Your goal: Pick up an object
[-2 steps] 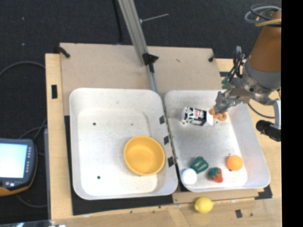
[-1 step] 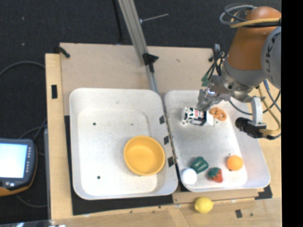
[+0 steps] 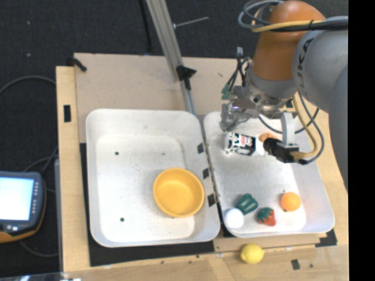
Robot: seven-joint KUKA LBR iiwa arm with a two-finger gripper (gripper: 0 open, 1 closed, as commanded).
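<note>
My gripper (image 3: 231, 120) hangs over the far left part of the right bin (image 3: 313, 212), close to the bin's wall. Just below it, on the bin floor, lies a small white packet with black and red print (image 3: 239, 144); I cannot tell whether the gripper touches it. Near the front of the right bin lie a green block (image 3: 246, 203), a white ball (image 3: 234, 218), a red strawberry (image 3: 267, 216) and an orange ball (image 3: 290, 201). A yellow bowl (image 3: 179, 192) stands in the left bin (image 3: 117, 157).
A yellow lemon (image 3: 252, 253) lies on the bench in front of the right bin, outside it. A slanted metal rail (image 3: 170, 45) runs down to the gap between the bins. A handheld screen (image 3: 20, 204) sits at the far left.
</note>
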